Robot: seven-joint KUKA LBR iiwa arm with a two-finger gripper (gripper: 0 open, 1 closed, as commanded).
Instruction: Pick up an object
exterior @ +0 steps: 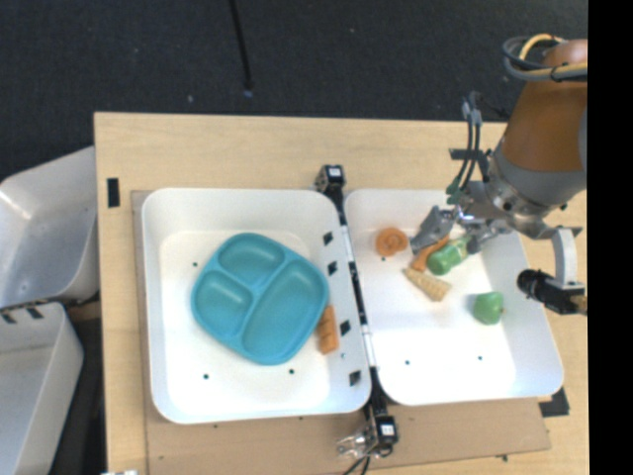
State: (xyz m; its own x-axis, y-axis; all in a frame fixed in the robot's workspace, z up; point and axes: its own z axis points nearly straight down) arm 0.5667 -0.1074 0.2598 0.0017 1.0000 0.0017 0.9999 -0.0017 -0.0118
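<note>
Gripper [450,234]: we are seeing it hanging low over the right bin [514,364]; finger state we cannot tell.
Green piece [447,257]: lying directly under the gripper, long axis slanting up-right (orange piece [423,259] touching it).

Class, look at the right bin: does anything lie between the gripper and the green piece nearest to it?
Nothing visible does. The gripper sits right over the green piece in the right bin. An orange bit and a tan cone crowd its left side and could get bumped.
</note>
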